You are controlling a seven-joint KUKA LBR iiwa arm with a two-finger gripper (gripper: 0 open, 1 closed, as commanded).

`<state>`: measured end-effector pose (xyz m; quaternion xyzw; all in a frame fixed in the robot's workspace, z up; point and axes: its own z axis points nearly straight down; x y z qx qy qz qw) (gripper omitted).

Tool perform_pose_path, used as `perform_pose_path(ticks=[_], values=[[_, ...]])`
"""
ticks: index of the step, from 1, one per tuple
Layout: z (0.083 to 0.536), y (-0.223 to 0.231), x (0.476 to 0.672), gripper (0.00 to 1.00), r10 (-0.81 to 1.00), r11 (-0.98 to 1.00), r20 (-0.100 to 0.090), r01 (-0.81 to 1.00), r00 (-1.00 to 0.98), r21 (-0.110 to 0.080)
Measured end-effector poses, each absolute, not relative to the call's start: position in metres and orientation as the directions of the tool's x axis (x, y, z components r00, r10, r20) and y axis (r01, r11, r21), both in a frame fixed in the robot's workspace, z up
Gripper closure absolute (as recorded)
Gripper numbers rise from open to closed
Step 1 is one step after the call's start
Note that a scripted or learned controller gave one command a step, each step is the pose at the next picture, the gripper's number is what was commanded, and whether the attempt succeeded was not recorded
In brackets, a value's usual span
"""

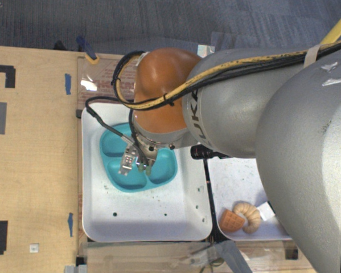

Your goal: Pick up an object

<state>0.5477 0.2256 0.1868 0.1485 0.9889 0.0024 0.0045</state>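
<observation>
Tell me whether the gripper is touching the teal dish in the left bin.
Cannot tell. In the camera view the gripper overlaps the teal dish from above, so any gap or contact is hidden.

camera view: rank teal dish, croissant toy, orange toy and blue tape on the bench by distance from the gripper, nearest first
1. teal dish, left bin, right under the gripper
2. blue tape, bench, upper left
3. orange toy and croissant toy, right bin, touching; too close to call

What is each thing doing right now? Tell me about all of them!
Teal divided dish: lying flat in the left bin, right side up.
Gripper: down over the teal divided dish.
Orange toy: lying in the right bin, near its front edge.
Tan ridged toy: lying beside the orange toy, touching it.
</observation>
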Motion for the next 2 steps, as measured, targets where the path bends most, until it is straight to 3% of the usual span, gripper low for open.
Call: perform_pose_path(ticks=[1,2], values=[[0.093,0.226,0.484,1.0,-0.16,0.987,-0.017,-0.16,-0.987,0.004],[0.092,0.232,0.512,1.0,0.24,0.971,0.01,0.24,-0.971,0.006]])
